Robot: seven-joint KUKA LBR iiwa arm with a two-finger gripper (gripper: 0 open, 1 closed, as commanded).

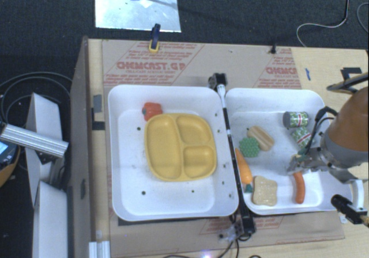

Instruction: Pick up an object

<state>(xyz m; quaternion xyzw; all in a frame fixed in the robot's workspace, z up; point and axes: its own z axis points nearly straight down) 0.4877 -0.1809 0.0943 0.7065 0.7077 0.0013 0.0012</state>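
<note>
Sausage [298,187], the red one at the near right of the right bin [271,97], lies just beside your claw [304,162], so drop straight over its middle and close across its short width; whether the claw is apart or together I cannot tell. Count one sausage, one carrot [244,170], one toast slice [264,190], one green can [296,119], and one yellow tray [180,146] in the left bin [127,153].

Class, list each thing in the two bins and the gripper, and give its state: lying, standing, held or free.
Yellow tray: flat in left bin.
Red pepper: lying, touching the tray's corner.
Can: on its side.
Hot dog bun: lying free.
Carrot: lying along the divider.
Toast: flat.
Sausage: lying free.
Gripper: low over the right bin.
</note>
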